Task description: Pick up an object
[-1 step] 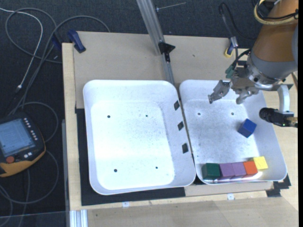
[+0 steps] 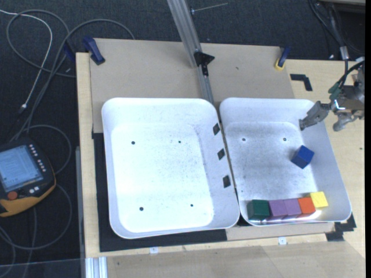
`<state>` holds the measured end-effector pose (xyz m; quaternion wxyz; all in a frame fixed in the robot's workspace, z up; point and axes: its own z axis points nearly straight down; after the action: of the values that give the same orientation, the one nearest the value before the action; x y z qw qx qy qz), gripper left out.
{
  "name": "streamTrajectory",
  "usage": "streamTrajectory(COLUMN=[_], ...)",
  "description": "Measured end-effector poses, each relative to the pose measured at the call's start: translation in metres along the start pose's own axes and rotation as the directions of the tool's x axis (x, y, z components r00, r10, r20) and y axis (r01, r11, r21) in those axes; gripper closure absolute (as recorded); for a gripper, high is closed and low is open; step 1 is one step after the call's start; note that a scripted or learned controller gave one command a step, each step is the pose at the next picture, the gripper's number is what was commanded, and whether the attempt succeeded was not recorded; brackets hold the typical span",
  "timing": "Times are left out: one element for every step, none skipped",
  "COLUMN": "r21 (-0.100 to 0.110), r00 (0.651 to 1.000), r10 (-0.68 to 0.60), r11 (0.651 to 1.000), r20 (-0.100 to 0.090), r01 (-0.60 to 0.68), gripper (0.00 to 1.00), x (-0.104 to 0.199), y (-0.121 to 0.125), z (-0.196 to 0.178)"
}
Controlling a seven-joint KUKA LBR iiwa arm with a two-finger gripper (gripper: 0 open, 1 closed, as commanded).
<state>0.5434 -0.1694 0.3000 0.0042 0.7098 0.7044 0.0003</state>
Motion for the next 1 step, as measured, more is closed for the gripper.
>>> streamTrajectory(r21=[0.014], r00=[1.000], r10=[-0.012], r11=[1.000], r20=[-0.010], r01=[0.012], gripper=[0.00], x=[0.0397], y=[0.0454], z=[0.0831])
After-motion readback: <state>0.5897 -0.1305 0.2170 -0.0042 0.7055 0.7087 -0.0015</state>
